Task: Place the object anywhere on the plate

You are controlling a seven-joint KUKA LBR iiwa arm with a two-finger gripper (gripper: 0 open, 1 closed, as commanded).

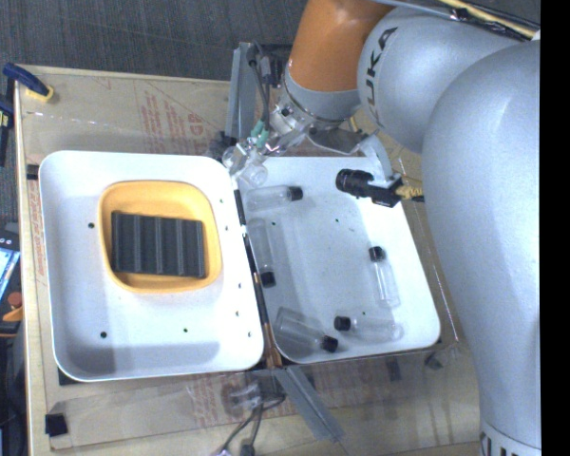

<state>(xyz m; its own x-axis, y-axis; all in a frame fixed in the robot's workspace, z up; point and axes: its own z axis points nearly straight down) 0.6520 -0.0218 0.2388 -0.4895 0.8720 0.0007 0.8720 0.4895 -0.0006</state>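
Camera view, looking down on the bench [123,103]: the grey arm [475,160] is seen filling the right side, its orange band [337,36] lying at the top centre above the wrist. Two shallow white bins are set side by side and touch along their inner edges. The left bin [76,331] bears a yellow plate [119,207] with rounded corners, on which a dark ribbed insert [161,245] is laid flat. The right bin [408,302] holds several clear vials with black caps. One vial [275,196] lies near the upper left corner of that bin, one vial [259,250] is pressed along the left wall, one vial [383,275] lies toward the right side, and further vials [309,331] are gathered along the lower edge. A black fitting [366,185] is seen at the upper right of the right bin, beside the arm. The gripper [250,162] is positioned at the far edge of the bench, just above the seam between the two bins. A clear object, apparently one of the vials, is visible at the fingertips, but whether it is clasped between them, and whether the fingers are spread or closed, cannot be told from this angle. No vial is resting on the plate.
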